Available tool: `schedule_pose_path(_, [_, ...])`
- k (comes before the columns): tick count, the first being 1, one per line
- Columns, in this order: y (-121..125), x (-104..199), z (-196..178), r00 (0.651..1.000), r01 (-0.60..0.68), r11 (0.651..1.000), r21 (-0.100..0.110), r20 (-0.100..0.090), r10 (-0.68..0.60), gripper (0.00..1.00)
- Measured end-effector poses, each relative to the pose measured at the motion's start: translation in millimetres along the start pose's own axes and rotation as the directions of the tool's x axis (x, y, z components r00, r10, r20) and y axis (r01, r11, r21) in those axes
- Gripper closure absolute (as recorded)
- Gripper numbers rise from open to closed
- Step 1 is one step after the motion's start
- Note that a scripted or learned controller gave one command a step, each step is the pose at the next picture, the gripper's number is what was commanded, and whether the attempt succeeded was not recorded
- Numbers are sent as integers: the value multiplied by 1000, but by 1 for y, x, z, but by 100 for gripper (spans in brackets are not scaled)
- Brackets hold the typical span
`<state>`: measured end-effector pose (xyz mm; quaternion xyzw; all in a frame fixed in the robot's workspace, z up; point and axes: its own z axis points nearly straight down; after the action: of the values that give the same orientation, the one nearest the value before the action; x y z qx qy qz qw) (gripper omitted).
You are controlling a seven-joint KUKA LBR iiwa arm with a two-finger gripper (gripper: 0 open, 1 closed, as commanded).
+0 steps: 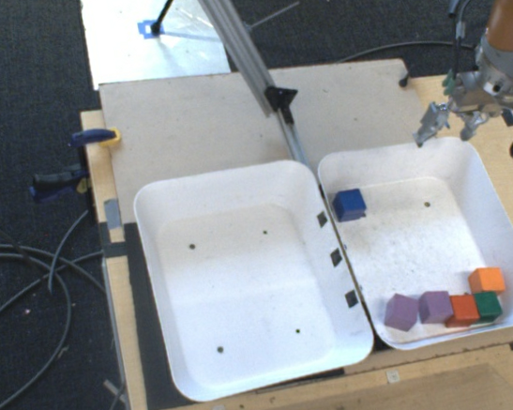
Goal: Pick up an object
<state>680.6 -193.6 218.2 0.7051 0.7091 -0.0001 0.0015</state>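
Nearest the camera, a huddle of blocks sits in the front corner of the right bin [508, 240]: two purple blocks [401, 312] [434, 306] side by side, then a red block [463, 308], a green block [487, 305] and an orange block [486, 280], all touching or nearly so and pressed close to the bin's front wall. Taking that bin as the landmark, a lone blue block [349, 203] lies in its far left corner, just beside the wall it shares with the left bin [235, 185], well apart from the huddle. The gripper [448, 121] hangs above the far rim of the right bin, toward its right corner, fingers spread apart and nothing between them. The step in hand looks like the approach to a pick, still at its start. The blue block seems the easier target, since it has bare floor on its near and right sides; the fingers would do well to close across those open faces rather than against the dividing wall, where one finger could catch the rim. The huddled blocks offer little gap for a finger and sit tight to the front wall. The middle of the right bin's floor is bare and gives the arm room to come down and shift sideways.
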Motion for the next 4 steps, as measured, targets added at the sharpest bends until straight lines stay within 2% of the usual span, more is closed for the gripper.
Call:
schedule_pose_path(1, [6,70,17,1000,6,1000,0,-5,-6,0])
schedule_pose_path(2, [-35,141,28,1000,6,1000,4,-6,-6,0])
schedule_pose_path(3, [-84,178,28,1000,2,1000,5,-4,-2,0])
schedule_pose_path(4, [-82,175,27,1000,-3,1000,1,-3,3,0])
